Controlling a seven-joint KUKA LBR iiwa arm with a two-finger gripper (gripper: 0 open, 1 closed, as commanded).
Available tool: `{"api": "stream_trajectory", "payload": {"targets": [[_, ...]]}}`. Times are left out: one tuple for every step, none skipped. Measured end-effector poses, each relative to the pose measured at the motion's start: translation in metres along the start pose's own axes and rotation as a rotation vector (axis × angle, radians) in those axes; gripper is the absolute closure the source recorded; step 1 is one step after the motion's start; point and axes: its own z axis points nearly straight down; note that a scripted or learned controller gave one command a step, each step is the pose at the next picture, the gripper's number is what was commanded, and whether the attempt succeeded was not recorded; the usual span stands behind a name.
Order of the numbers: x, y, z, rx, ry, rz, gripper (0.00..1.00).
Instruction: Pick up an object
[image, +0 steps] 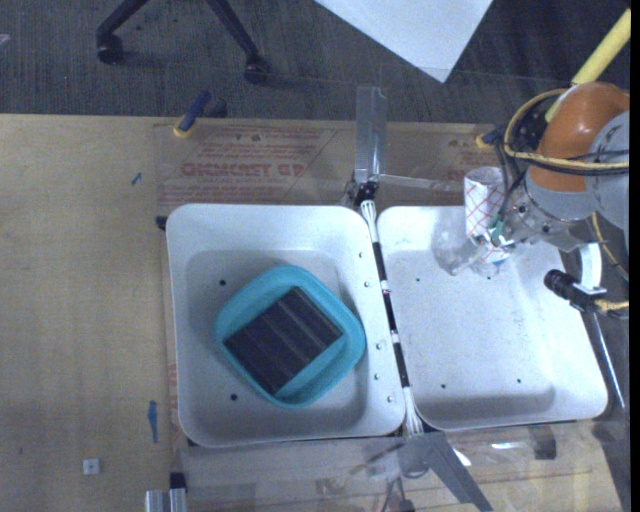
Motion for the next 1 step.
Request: {"api": "stream_trajectory", "payload": {"targets": [[-0.0007,-0.001,-0.01,0.003,-0.002,-0.001,1.0]]}}
